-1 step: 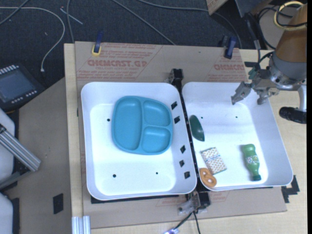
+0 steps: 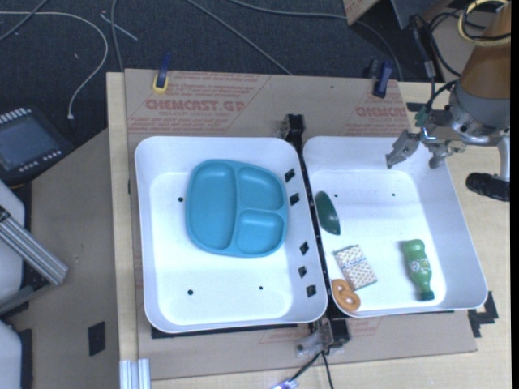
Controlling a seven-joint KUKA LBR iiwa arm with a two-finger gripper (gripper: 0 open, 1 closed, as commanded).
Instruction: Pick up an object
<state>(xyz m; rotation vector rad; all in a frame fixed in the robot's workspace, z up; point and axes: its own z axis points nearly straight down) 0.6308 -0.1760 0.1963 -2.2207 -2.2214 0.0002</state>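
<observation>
Cables trail over the dark floor behind the cardboard-topped surface (image 2: 243, 96), where two shallow white bins sit side by side. From where I stand, the tool (image 2: 420, 148) hangs over the far right corner of the right bin (image 2: 389, 197), its two fingers spread apart with nothing between them.

Everything worth picking lies toward the near side of that bin, well apart from the tool. To do this step well, I'd say it should pick one target and come straight down over it with the fingers set across its narrow width. The green bottle (image 2: 418, 269) looks like the best bet: it lies on its side with bare bin floor all round. The dark green leaf-shaped piece (image 2: 327, 212) sits close against the wall between the bins, which could crowd a finger. The patterned packet (image 2: 356, 267) and the orange ring (image 2: 346, 296) lie just beside each other, maybe touching, so a grab there could nudge both.

Counting up: two bins, one blue divided plate (image 2: 237, 207) alone in the left bin (image 2: 162, 241), and four small things in the right one: one bottle, one leaf-shaped piece, one packet, one ring.
</observation>
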